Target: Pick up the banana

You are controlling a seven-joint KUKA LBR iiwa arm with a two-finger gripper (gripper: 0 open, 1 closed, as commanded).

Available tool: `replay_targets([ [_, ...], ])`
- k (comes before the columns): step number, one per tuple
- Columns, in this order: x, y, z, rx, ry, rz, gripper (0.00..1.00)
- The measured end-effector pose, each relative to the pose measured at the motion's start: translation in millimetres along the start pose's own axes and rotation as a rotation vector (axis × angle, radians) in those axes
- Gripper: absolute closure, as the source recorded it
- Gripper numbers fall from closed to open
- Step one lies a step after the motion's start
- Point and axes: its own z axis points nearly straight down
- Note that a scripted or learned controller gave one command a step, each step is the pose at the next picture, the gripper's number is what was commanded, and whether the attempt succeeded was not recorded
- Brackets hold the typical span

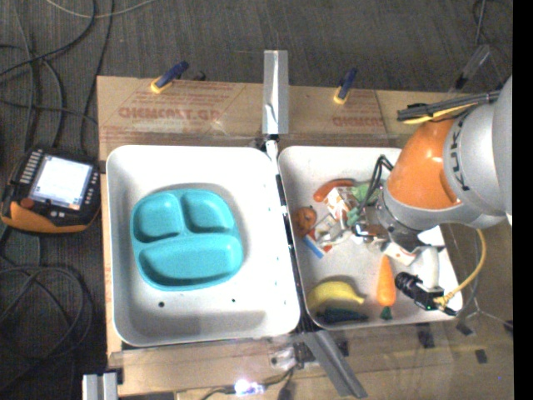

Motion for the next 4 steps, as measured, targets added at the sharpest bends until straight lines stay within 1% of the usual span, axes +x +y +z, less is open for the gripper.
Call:
replay_targets([
  [1,22,-41,6,-0.015,-0.006,-0.207,0.00],
  [2,-23,-49,-8,0.014,0.003,-0.317,0.00],
  [3,27,-48,-99,0.015,0.004,-0.367,0.00],
  [4,71,-47,-145,0.015,0.002,-0.291,0.00],
])
